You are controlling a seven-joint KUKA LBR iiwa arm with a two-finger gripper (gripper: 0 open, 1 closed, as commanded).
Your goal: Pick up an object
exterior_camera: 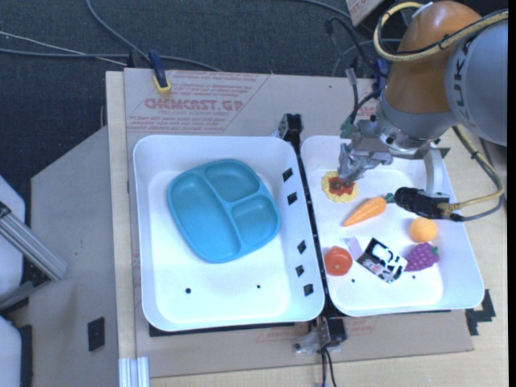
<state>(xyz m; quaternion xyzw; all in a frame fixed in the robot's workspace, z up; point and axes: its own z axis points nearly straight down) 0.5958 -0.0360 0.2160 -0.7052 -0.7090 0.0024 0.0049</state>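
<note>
Gripper down over a small yellow-and-red toy food in the right bin; grip state impossible to tell. Just below-right of it, a carrot. Farther below, a tomato.

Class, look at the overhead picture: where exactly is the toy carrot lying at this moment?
The toy carrot lies in the right bin, near its middle, just below the yellow and red toy under the end effector, with the tomato below it.

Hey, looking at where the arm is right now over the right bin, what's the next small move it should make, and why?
Probably a short, straight descent. The tool hangs right above the yellow and red toy at the back of the right bin, seemingly lined up with it, and the carrot lies just clear in front. I can't tell whether it already touches the toy.
</note>
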